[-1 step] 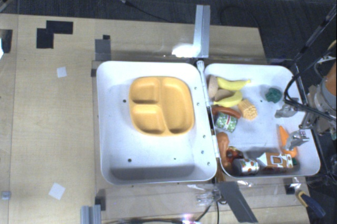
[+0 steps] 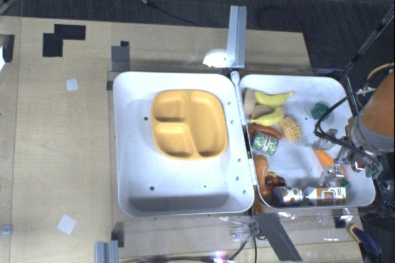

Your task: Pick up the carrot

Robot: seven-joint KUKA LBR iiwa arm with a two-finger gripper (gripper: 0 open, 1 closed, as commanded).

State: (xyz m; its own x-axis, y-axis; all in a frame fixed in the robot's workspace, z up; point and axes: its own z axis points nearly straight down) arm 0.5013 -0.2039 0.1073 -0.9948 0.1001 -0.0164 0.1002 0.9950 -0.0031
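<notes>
The carrot (image 2: 324,158) is a small orange wedge lying on the floor of the right bin (image 2: 308,79), toward its right side. My gripper (image 2: 336,170) hangs just below and to the right of the carrot, very close to it, at the end of the grey arm with its orange band (image 2: 378,113) that comes in from the right. The gripper's own body and cables hide its tips, and I see nothing held in it.
The right bin also holds two bananas (image 2: 272,97), a corn cob (image 2: 290,128), a green can (image 2: 265,144), an orange-red item (image 2: 261,165), a teal item (image 2: 319,110) and a lying bottle (image 2: 311,195) below the gripper. A yellow divided plate (image 2: 188,123) sits in the left bin (image 2: 129,150).
</notes>
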